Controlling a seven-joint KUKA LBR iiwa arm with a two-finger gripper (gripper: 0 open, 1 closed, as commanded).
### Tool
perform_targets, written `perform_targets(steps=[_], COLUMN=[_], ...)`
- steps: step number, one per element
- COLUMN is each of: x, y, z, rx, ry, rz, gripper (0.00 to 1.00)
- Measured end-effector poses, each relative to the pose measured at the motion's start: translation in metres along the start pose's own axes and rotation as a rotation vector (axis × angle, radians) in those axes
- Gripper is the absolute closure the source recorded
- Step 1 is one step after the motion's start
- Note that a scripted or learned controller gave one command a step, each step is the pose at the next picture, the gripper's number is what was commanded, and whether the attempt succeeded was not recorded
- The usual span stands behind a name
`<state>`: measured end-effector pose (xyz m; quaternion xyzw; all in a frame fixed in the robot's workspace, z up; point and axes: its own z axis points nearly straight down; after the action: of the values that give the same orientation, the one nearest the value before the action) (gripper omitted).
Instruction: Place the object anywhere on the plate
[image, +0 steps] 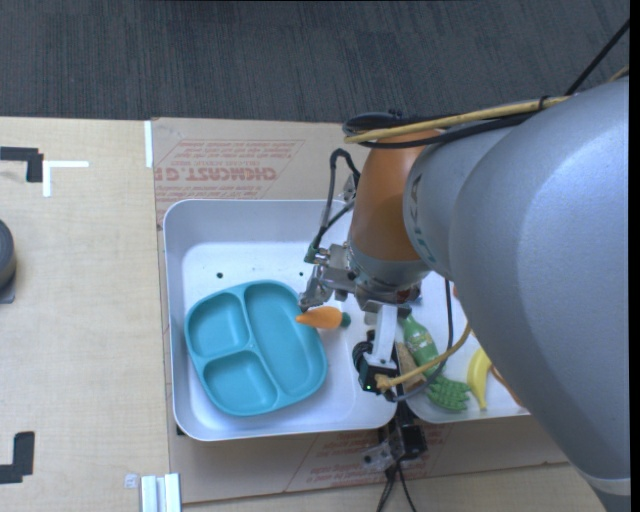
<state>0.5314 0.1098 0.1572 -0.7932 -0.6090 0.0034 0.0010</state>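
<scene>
Down on a pale wooden bench under dark grey carpet at the top of the frame, with printed cardboard beneath the left white bin. Lying in that bin, lower left of centre: a blue three-compartment plate, with an orange carrot at its right rim, seemingly hanging from the gripper; finger opening impossible to tell. Just right of centre: a green bottle, a green toy and a banana.
</scene>
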Motion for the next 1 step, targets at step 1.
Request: perform_targets(steps=[1], x=[0.0], y=[0.0], z=[0.0], rx=[0.0], ry=[0.0], rz=[0.0], gripper=[0.0])
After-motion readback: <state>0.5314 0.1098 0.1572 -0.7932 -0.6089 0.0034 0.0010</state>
